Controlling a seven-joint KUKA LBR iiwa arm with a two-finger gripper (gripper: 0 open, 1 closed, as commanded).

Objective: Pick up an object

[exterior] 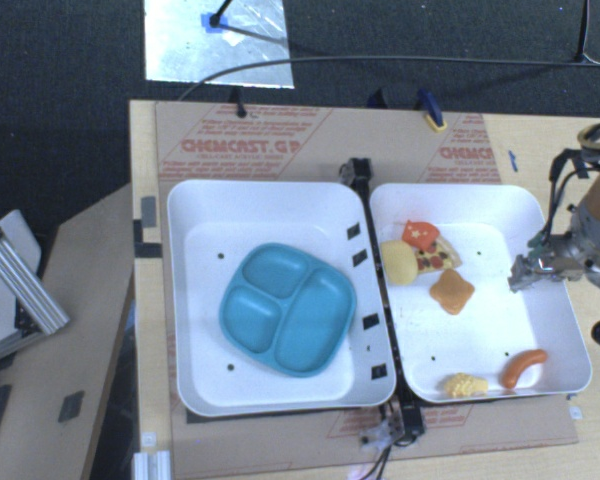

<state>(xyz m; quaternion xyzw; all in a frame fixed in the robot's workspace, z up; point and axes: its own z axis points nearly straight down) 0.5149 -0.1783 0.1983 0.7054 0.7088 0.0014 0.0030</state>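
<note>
The gripper hangs over the right bin's right edge; whether it is spread cannot be told. A toast piece lies to its left, a sausage below it.

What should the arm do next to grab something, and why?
Probably swing left and down toward the orange toast piece. The gripper hangs at the right bin's right edge with nothing between its fingers, and that piece lies close by with bare floor beside it.
</note>
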